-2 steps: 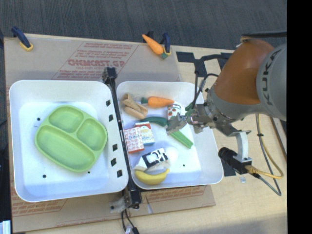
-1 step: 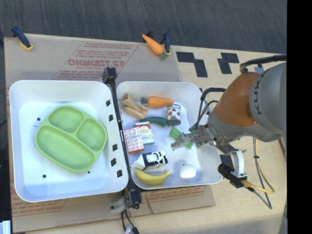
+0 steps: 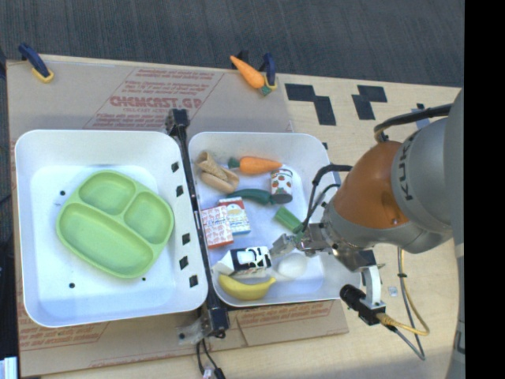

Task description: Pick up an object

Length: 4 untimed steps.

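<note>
Down in the right bin [image 3: 312,144], a white egg-like object [image 3: 292,267] lies just beside the gripper [image 3: 286,245]; whether the jaws are open or closed cannot be told. Near it sit a banana [image 3: 245,286], a black-and-white cow toy [image 3: 252,259], small cartons [image 3: 225,219], a carrot [image 3: 259,165] and a can [image 3: 282,183]. Left of that bin, another white bin [image 3: 31,212] holds a green divided plate [image 3: 115,222], all on a cardboard-covered bench [image 3: 150,93].

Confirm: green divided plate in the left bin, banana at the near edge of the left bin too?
Not quite. The plate is in the left bin, but the camera view shows the banana at the near edge of the right bin.
</note>
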Tool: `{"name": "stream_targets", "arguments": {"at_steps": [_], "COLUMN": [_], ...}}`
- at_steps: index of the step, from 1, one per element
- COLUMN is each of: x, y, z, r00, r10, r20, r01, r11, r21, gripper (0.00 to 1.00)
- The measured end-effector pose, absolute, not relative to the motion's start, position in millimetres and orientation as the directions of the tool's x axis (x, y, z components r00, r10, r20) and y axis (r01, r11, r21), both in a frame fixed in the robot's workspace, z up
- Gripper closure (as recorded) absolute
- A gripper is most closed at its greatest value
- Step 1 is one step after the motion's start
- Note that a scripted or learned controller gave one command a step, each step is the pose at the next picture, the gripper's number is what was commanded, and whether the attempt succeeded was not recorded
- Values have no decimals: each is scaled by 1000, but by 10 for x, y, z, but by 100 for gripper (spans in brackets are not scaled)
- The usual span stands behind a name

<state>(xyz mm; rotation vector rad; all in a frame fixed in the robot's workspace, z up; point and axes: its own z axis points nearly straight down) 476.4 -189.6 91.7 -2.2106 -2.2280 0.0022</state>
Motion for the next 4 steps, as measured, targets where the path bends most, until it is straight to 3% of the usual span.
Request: {"name": "stream_targets", "arguments": {"at_steps": [1,2,4], "x": [4777,4776,4774], "y": [-1904,-1628,-461], "z": [1026,2133,2387], "r00": [-12,-6,-9], "r10": [1000,1000,1000], "r20": [-1,0,0], "r01": [1000,1000,1000], "r11": [12,6,9], "r21": [-1,1,-1], "gripper": [100,100,100]}}
